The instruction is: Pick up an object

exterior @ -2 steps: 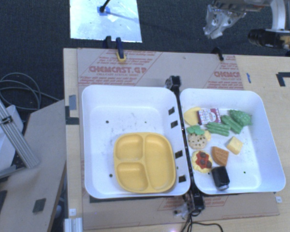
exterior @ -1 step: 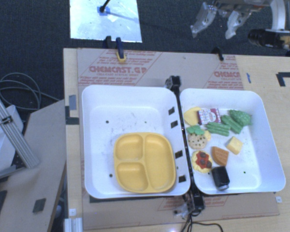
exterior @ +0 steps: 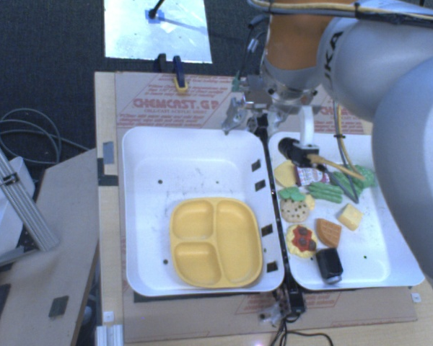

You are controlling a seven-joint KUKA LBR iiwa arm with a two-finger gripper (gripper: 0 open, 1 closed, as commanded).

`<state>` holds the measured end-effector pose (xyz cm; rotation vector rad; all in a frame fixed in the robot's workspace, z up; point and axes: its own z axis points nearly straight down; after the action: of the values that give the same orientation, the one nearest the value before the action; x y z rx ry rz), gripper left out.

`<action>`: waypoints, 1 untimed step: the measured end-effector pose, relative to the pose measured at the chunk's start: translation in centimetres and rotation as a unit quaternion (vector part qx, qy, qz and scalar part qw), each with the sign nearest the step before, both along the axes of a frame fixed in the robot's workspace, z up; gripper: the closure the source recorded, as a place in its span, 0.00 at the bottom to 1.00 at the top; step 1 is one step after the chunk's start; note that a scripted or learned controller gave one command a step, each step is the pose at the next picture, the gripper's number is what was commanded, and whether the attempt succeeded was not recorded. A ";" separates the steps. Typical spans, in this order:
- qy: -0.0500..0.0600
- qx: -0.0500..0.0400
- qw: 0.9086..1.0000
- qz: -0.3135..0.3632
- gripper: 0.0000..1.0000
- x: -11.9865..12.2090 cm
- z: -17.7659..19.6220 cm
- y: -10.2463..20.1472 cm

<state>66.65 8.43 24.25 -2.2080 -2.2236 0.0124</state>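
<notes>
Sitting on the left side of the worktop (exterior: 166,101) is a white bin (exterior: 166,164). A yellow tray (exterior: 216,240) with three parts lies flat in its near half. Past the tray, the end effector (exterior: 249,120) hangs over the far rim, right where the two bins meet. I cannot tell if it is open or closed, and nothing can be seen in its grip.

Next comes the right bin (exterior: 379,262), where the things to pick up lie close together. A round yellow piece (exterior: 284,173) sits nearest the middle wall. A toy cookie (exterior: 296,209) and a little toy pizza (exterior: 302,241) lie nearer the front. An orange slice (exterior: 329,231) touches the pizza, with a black block (exterior: 330,264) just in front of it. Green beans (exterior: 344,184) lie farther back, and a yellow cheese cube (exterior: 350,216) is just in front of them.
</notes>
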 end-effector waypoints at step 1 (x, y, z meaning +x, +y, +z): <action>-0.010 -0.001 1.000 -0.005 0.00 0.3 6.4 -5.5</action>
<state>66.96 2.90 30.66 -2.2298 -2.2230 -0.0072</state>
